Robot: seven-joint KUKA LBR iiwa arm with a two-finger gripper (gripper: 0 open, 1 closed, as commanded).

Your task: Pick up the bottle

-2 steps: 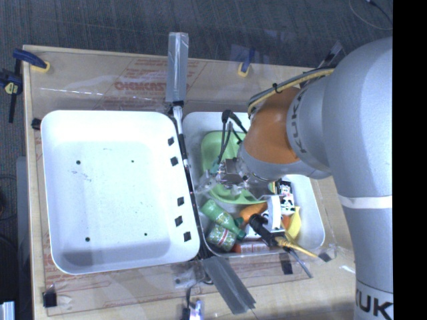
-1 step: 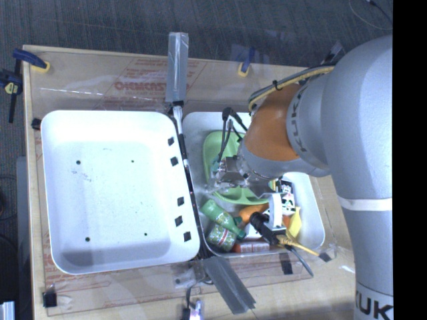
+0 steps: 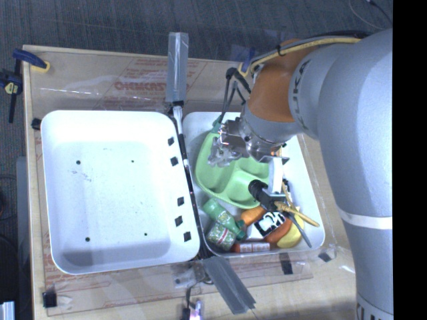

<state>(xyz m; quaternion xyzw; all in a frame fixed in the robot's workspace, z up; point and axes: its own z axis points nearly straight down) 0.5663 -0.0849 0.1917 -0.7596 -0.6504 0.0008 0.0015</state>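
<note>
Arm: the grey KUKA arm (image 3: 347, 152) comes in from the right and bends over the right bin, its orange band (image 3: 272, 95) sitting above the wrist.
Gripper: the gripper (image 3: 223, 149) hangs low inside the right bin (image 3: 308, 199), over the upper part of the green bowl.
Jaws: cannot tell whether they are apart or together; the metal wrist parts mask them from this slant.
Bottle: the green bottle (image 3: 223, 224) lies on its side near the front left corner of the right bin, just below the green bowl and close to the divider between the 2 bins.
Bottle and gripper: apart, with the bowl's lower rim between them; nothing shows between the gripper's tips.
Green bowl: the green bowl (image 3: 230, 179) fills the middle of the right bin, tilted, its rim close to the bottle.
Other clutter: an orange piece (image 3: 252, 214) lies just right of the bottle, a black and white item (image 3: 269, 223) lies beside that, a yellow object (image 3: 291, 238) rests at the front right, and a slim red and white tube (image 3: 252, 247) lies along the front wall.
Left bin: the left bin (image 3: 107, 192) stands beside the right one, white, with a few small dark specks on its floor.
Bench: the 2 bins rest on a pale wooden bench (image 3: 100, 79), with a blue clamp (image 3: 30, 60) at its far left corner.
</note>
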